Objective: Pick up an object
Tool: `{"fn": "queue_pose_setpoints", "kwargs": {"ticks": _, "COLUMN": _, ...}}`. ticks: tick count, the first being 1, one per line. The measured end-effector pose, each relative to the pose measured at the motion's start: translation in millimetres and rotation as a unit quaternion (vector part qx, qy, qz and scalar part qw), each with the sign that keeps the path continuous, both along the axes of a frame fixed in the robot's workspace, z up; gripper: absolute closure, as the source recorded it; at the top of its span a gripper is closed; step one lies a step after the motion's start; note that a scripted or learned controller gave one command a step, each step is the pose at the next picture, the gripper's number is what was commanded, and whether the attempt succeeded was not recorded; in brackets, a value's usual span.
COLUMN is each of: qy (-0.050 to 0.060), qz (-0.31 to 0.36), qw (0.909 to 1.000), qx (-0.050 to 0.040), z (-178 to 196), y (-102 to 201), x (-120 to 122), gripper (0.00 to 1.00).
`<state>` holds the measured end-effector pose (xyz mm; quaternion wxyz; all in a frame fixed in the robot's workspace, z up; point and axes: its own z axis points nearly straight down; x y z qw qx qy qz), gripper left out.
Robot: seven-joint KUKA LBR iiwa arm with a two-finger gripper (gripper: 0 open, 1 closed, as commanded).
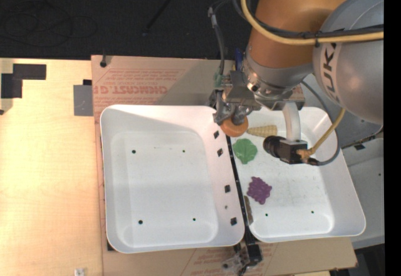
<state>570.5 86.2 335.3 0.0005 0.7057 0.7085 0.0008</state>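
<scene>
My gripper (230, 119) hangs over the far left corner of the right bin (326, 218), close to the wall shared by the two bins. A small round orange object (235, 127) sits between its fingertips, and the gripper is shut on it. The object's upper part is hidden by the fingers. The big orange and grey wrist covers the far end of the right bin.
In the right bin lie a green lump (244, 151), a purple grape-like cluster (259, 189) and a pale yellow cone (262, 130) just right of the gripper. The left bin (119, 143) stands beside it on the cardboard.
</scene>
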Motion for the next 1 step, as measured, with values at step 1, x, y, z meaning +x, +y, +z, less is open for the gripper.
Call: {"fn": "queue_pose_setpoints", "kwargs": {"ticks": 1, "qy": 0.007, "qz": -0.002, "qw": 1.0, "qx": -0.001, "z": -53.6, "y": -16.0, "x": -47.2, "gripper": 1.0}}
